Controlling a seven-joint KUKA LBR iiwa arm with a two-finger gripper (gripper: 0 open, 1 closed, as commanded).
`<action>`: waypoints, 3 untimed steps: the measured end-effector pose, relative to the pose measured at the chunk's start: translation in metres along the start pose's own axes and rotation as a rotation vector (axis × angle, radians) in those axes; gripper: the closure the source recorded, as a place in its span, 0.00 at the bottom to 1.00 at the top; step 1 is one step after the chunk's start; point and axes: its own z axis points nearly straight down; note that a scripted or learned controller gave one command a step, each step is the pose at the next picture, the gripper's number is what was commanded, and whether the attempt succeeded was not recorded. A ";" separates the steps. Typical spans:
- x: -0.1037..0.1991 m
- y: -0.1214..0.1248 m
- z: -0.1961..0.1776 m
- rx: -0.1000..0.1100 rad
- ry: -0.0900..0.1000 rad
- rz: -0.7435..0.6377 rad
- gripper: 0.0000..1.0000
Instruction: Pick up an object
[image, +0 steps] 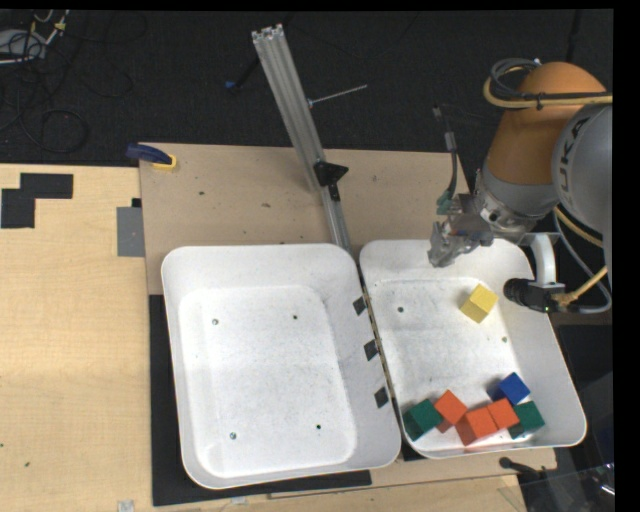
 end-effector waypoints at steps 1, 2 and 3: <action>0.054 0.000 -0.014 -0.002 0.000 0.000 1.00; 0.102 -0.013 -0.018 0.000 0.000 0.000 1.00; 0.153 -0.020 -0.027 -0.002 0.000 -0.001 1.00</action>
